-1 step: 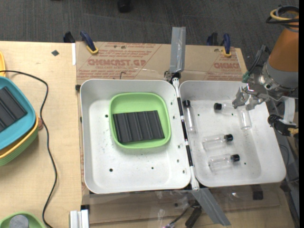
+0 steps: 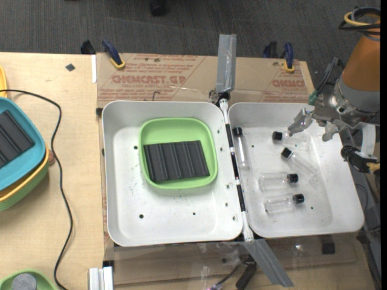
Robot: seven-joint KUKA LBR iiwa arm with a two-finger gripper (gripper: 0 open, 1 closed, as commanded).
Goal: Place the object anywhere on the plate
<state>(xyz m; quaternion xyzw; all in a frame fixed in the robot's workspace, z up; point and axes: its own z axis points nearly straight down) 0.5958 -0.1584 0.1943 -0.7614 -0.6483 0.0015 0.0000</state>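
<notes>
A square green plate point(image 2: 176, 159) with a dark ribbed mat point(image 2: 177, 161) on it lies in the left bin point(image 2: 121, 186). Several clear vials with black caps are scattered in the right bin point(image 2: 326, 210): one point(image 2: 239, 150) lies along the left wall, two point(image 2: 277, 136) point(image 2: 286, 153) sit near the middle, and two point(image 2: 277, 182) point(image 2: 282, 203) lie lower down. My gripper point(image 2: 313, 128) hangs over the right bin's upper right part, open, with nothing between its fingers. The nearest vial is just left of it.
A blue and green stack of dishes point(image 2: 18, 153) sits at the far left of the bench, with a black cable point(image 2: 59, 162) trailing past it. Cardboard point(image 2: 163, 77) and clamps lie behind the bins. A metal divider point(image 2: 230, 156) separates the bins.
</notes>
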